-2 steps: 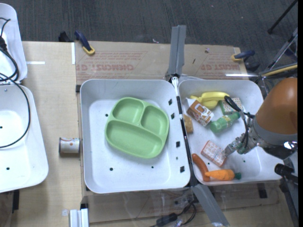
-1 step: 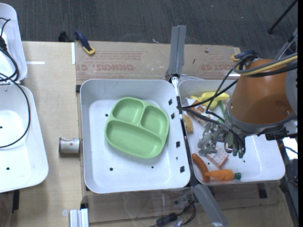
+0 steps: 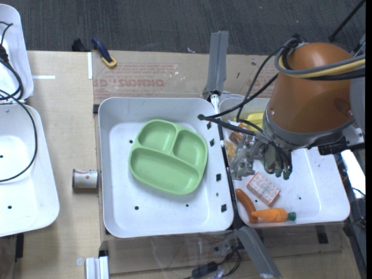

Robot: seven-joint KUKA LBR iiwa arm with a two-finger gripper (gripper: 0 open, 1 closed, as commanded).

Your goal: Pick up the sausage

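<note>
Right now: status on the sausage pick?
Gripper low over right bin, nothing seen in it. Sausage lying at bin's near-left, ungrasped. Carrot touching it, cracker beside it.

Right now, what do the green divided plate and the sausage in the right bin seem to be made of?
Green divided plate: likely moulded plastic, matte, judging by its uniform pale green and soft rounded ridges. Sausage: probably a plastic or rubber toy, given its even orange-red colour and smooth skin; too small to tell which.
</note>
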